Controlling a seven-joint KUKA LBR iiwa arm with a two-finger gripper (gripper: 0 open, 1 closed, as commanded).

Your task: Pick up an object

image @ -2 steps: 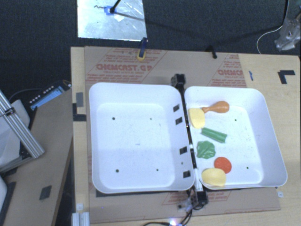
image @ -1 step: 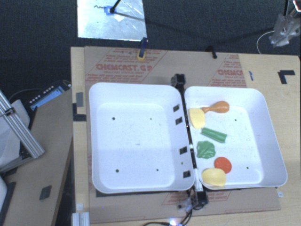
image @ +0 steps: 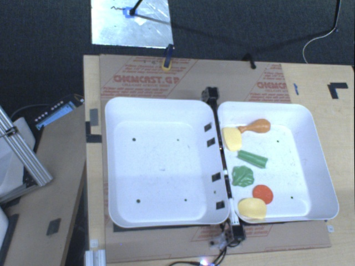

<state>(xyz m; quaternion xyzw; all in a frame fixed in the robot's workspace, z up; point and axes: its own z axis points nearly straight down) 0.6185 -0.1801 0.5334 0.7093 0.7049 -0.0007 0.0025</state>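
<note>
Where toys cluster, right bin, perhaps six.

Six small objects lie in the right bin, near its left wall: an orange drumstick, a pale yellow piece, a green pod, a green leaf, a red disc, a yellow lemon.

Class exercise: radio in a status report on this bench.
Six objects in right bin, left side. Orange drumstick-shaped piece farthest back. Yellow piece nearest front. Nothing picked yet.
</note>
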